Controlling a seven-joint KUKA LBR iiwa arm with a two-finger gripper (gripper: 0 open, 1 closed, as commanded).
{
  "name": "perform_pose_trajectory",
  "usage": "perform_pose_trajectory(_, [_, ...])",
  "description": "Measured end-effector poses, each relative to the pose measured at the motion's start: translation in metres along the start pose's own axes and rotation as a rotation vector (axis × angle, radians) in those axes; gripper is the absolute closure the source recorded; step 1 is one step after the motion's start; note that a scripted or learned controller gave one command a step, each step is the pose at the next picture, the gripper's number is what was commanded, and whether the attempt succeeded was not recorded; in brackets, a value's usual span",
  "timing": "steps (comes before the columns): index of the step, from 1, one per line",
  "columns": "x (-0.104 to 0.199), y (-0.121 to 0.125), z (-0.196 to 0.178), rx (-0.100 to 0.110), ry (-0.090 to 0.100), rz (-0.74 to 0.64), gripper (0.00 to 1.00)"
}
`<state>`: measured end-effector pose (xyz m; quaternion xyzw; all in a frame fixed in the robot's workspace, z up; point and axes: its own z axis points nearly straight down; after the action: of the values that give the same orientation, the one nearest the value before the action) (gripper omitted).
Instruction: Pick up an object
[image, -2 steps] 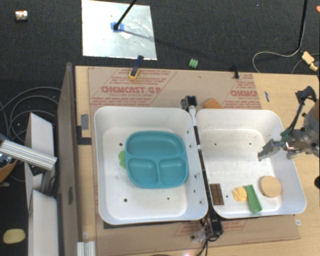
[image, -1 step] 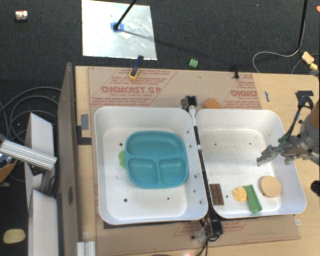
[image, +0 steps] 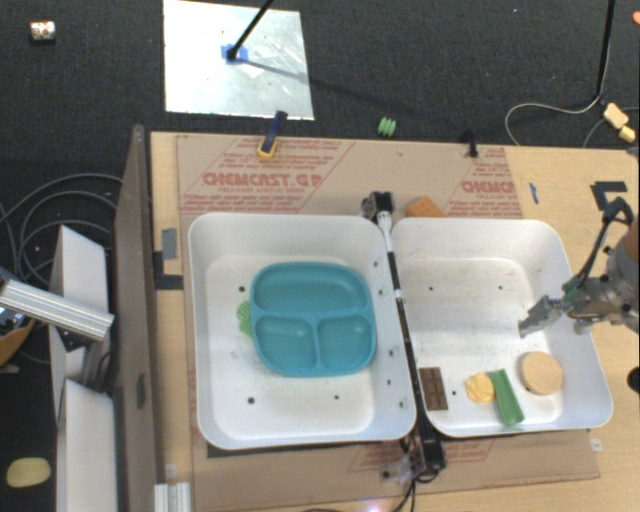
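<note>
teal plate (image: 312, 318) in left bin (image: 215, 405)

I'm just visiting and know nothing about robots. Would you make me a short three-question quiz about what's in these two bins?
1. True or false: the teal divided plate lies in the left bin.
2. Which sits nearest the gripper? A) brown block B) tan round disc C) teal divided plate
3. Fill in: the green stick lies between the yellow piece and the ____.

Key: 1 true; 2 B; 3 tan round disc.
</note>
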<state>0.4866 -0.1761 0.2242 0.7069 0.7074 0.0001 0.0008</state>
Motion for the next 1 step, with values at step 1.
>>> perform_pose_trajectory(1, [-0.0107,0.0007,-0.0294,-0.003,-0.001,0.000,0.00])
